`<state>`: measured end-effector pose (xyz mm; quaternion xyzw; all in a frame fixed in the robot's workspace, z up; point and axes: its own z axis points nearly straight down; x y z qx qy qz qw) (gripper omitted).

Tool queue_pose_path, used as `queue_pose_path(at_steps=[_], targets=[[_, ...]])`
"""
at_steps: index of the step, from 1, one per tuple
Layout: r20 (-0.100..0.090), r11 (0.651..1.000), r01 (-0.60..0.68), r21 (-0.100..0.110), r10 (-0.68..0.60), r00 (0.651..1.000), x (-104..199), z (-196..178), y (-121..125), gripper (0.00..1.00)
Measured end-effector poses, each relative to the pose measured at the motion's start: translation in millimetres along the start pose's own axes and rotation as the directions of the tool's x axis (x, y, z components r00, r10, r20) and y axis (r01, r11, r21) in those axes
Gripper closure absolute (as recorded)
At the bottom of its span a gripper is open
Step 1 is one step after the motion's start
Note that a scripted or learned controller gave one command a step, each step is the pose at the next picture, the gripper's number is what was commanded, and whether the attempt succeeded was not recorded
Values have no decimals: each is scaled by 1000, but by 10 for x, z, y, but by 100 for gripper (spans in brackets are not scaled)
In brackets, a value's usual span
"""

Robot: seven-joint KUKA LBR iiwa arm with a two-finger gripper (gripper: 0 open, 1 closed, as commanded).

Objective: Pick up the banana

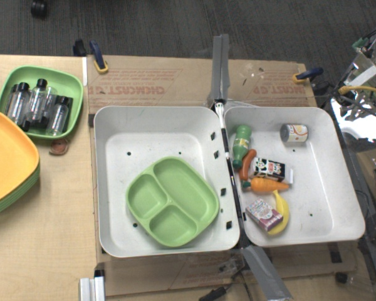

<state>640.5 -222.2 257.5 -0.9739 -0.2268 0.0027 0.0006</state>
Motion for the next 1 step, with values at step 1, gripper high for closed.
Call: queue_pose_path(at_steps=[1], targets=[[-1,982,187,-1,-187,982,-94,-108,-54,100]])
